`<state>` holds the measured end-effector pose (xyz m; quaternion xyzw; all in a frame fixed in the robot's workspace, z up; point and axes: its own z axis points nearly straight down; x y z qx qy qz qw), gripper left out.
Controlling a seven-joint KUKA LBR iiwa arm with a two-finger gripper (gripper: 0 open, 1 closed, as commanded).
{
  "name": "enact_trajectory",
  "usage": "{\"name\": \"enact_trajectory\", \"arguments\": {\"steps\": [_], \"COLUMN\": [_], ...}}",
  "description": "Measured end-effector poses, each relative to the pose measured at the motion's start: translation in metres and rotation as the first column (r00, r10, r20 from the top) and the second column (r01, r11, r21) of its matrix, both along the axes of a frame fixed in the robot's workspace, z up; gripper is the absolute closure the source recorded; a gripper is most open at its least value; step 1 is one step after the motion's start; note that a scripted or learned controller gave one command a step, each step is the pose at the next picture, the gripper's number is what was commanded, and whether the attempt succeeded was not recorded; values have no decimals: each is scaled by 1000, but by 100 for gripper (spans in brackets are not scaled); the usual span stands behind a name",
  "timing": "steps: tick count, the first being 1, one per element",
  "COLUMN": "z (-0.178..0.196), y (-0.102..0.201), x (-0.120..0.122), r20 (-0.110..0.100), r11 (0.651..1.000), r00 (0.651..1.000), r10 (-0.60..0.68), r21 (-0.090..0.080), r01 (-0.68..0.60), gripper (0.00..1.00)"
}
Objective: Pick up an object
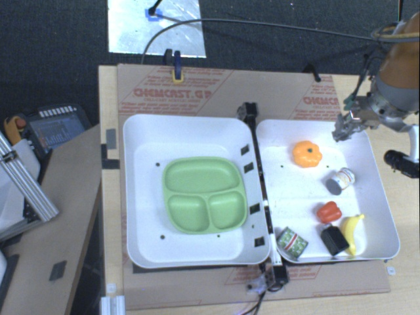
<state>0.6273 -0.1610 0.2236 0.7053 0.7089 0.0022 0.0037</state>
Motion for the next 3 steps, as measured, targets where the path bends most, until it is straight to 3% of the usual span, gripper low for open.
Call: {"name": "enact_trajectory", "arguments": {"steps": [2, 3], "z": [18, 9], "y": [101, 158], "x": [-13, -7], "r20": [-7, -7], "r11": [1000, 1000], "r00": [1000, 1000], "r10": [4, 5], "r21": [4, 4], "r01": [-4, -5], "gripper": [100, 100]}}
